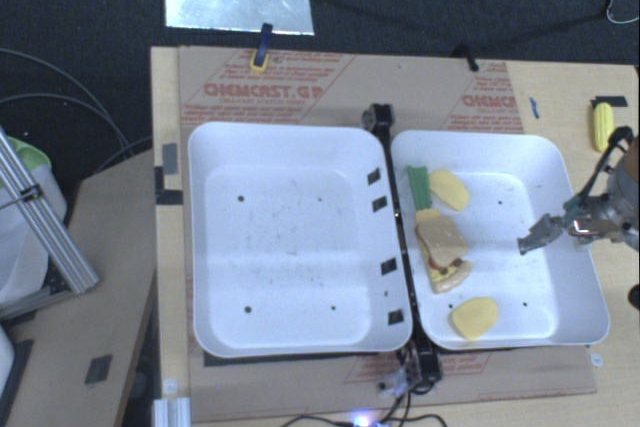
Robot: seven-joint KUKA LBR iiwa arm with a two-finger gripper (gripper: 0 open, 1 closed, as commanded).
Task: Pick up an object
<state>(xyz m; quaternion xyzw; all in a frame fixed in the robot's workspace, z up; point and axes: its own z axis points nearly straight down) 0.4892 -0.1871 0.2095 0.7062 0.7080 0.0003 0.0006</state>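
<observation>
Hovering over the right bin (560,160), the jaws (532,241), spread and holding nothing, have the sandwich (441,250) to their left.

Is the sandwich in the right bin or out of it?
In: the sandwich lies on the right bin's floor near its left wall.

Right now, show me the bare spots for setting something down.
The left bin has open floor between its walls. In the right bin, the left side is crowded: green block, sandwich, yellow pieces. Its middle is bare, bordered by the gripper.
</observation>
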